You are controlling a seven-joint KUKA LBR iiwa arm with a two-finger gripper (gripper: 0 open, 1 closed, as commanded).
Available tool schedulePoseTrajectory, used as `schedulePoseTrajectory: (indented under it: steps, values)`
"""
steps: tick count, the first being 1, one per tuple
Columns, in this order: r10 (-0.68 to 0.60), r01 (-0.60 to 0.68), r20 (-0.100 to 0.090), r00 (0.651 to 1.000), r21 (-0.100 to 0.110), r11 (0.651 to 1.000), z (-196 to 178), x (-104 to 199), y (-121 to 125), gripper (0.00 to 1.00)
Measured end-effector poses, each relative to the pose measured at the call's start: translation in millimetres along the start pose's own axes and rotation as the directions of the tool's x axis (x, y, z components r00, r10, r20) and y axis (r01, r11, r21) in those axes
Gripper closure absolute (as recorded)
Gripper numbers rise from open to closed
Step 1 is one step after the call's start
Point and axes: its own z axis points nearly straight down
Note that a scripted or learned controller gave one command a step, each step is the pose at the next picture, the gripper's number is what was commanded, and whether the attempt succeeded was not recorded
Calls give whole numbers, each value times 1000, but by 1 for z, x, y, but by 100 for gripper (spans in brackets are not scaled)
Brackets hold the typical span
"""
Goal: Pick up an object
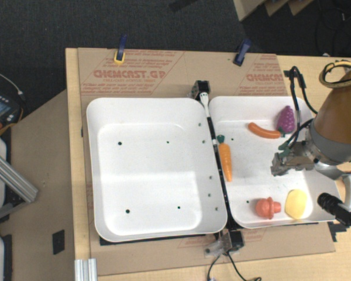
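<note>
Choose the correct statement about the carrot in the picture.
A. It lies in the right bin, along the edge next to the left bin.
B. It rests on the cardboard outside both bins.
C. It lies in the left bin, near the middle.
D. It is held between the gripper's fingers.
A. The carrot lies inside the right bin, lengthwise against its left wall, apart from the gripper.

Two white bins sit side by side on a cardboard-covered bench [164, 69]. The right bin [245, 113] holds a carrot [224, 161] by its left wall, a sausage [264, 131], purple grapes [286, 119], a red toy [268, 208] and a lemon [296, 204]. The gripper [285, 164] hangs over the right bin, between the sausage and the lemon. The left bin [146, 163] lies beside it.
</note>
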Motion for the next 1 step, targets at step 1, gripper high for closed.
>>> schedulePoseTrajectory:
  steps: [1]
  values:
    - [0,0,1,1000,-2,1000,-10,0,1,100]
